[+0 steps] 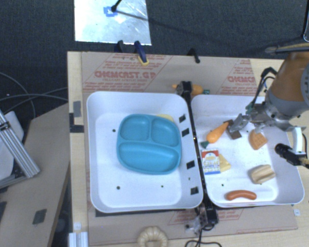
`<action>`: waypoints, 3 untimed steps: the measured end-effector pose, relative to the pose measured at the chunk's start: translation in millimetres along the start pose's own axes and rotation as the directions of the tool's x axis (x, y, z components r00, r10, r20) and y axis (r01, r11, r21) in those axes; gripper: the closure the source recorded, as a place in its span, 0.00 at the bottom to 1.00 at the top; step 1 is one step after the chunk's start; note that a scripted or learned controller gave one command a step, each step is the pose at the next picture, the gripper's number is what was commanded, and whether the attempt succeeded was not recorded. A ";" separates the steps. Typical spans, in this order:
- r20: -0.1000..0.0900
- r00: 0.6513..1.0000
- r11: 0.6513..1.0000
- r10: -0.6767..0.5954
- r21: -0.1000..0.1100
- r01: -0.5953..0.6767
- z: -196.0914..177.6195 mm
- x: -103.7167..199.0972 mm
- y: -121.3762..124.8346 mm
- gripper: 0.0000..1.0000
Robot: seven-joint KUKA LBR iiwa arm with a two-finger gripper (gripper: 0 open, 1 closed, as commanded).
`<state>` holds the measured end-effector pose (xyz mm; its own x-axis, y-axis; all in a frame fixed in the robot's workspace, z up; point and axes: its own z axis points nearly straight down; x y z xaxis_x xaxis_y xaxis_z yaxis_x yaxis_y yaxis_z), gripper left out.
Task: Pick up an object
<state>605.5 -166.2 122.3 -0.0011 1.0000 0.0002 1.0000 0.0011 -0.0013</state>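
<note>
While the grey and orange arm [293,81] reaches in from the right, its gripper [237,127] hangs low over the right bin [293,194], near the far side of it. I cannot tell from here how it is set, and nothing shows in its grip. Right beside the gripper, on the side toward the other bin, lies a toy carrot [217,133], orange and tilted, and its near end looks like it touches the gripper tip. Just on the other side of the gripper sits a small tan waffle piece [257,139]. Closer to me than the gripper lie a little box with a red picture [210,161] and a yellow cheese wedge [224,163] touching it. Farther toward me are a bread roll [261,174] and a hot dog sausage [241,195]. Well away from the gripper, the left bin [100,189] holds a blue plate with three parts [149,143].
</note>
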 end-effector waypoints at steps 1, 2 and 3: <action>0.000 1.000 1.000 0.000 -0.004 0.000 38.2 0.9 1.4 0.00; 0.001 1.000 1.000 0.001 -0.006 -0.001 26.4 0.5 2.0 1.00; 0.002 1.000 1.000 -0.003 -0.008 0.003 -18.8 1.7 8.9 1.00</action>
<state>614.5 -164.5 141.1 -0.0039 1.0000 -0.0013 1.0000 0.0039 0.0065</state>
